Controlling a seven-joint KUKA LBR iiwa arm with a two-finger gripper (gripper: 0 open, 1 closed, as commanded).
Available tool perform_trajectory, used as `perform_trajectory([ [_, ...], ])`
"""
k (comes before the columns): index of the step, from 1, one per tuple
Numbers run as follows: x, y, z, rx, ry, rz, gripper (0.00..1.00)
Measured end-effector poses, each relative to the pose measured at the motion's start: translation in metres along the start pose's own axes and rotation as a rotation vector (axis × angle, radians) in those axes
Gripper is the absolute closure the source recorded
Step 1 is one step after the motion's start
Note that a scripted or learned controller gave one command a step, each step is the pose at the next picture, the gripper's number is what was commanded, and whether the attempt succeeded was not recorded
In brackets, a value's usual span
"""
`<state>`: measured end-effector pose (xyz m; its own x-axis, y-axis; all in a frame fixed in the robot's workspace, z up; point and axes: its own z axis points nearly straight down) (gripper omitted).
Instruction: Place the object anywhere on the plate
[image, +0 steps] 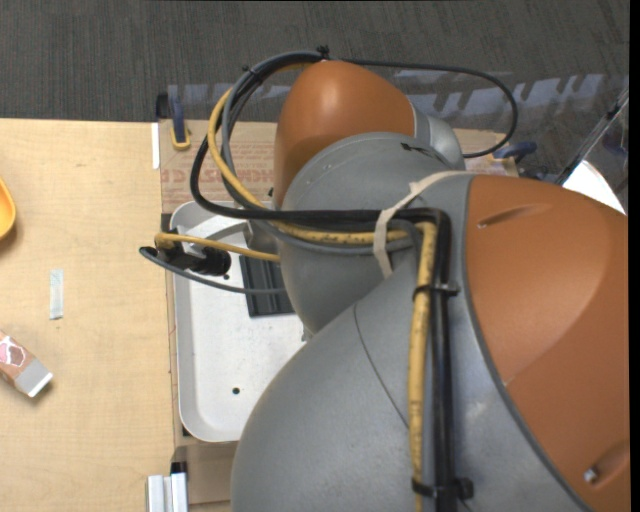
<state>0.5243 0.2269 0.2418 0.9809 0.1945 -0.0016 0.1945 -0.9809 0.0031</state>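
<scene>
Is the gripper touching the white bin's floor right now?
Cannot tell. In the camera view the arm covers most of the white bin, hiding any contact or gap.

The grey and orange arm looms over a white bin, yellow and black cables looping above it

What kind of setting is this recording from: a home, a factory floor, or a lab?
Probably a robotics lab or test bench: a large grey and orange arm with taped yellow cabling leans over a shallow white bin beside a plain wooden bench top, on grey carpet.
</scene>
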Motion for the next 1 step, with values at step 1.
perform_trajectory([
  [1,-0.0465,-0.0099,0.1132,-0.001,-0.004,-0.103,0.00],
])
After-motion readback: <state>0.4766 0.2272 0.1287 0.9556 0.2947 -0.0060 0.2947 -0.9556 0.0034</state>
